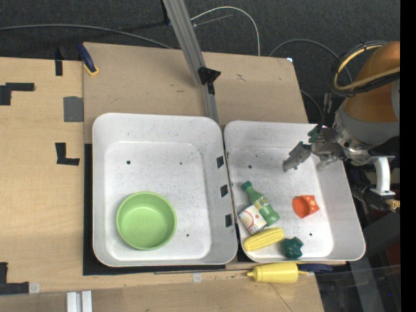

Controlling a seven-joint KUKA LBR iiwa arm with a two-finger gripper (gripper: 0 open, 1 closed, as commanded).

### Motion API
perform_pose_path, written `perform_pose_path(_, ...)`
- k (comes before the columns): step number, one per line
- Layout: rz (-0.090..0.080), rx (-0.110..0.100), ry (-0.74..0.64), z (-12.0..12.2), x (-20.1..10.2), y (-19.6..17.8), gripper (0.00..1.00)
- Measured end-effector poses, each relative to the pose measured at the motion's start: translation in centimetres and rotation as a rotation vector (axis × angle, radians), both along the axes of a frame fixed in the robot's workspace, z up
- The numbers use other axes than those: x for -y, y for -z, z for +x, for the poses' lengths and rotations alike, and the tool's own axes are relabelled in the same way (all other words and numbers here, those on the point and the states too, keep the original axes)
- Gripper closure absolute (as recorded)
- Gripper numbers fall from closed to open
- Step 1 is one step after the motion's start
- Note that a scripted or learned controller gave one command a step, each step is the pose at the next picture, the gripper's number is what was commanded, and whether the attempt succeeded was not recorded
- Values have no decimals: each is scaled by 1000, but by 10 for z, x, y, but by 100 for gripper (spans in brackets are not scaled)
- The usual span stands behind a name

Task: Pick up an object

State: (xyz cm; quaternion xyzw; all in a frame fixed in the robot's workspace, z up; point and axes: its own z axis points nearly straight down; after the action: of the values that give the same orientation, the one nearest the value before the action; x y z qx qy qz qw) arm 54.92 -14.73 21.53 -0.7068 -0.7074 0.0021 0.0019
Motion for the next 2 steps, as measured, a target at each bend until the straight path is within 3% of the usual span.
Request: perform_pose_path(2, -1, 3, -1, 2, -4, 126, 0)
